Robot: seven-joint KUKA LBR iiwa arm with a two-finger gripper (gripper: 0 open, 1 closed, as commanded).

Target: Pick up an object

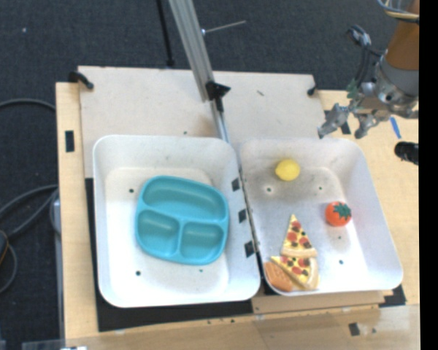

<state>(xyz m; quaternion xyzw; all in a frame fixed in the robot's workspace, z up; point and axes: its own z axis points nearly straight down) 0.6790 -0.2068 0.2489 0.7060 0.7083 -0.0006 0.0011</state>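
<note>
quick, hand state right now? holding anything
hand: open, holding nothing, up above the far rim of the right bin, apart from the items in it.

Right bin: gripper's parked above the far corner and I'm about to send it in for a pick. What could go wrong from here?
1. The pizza slice lies flat and overlaps the bread piece at the near rim; fingers may slide off or drag both.
2. The tomato and yellow ball are round and could roll away.
3. The gripper sits near the right bin wall, so a steep descent could clip it.
</note>
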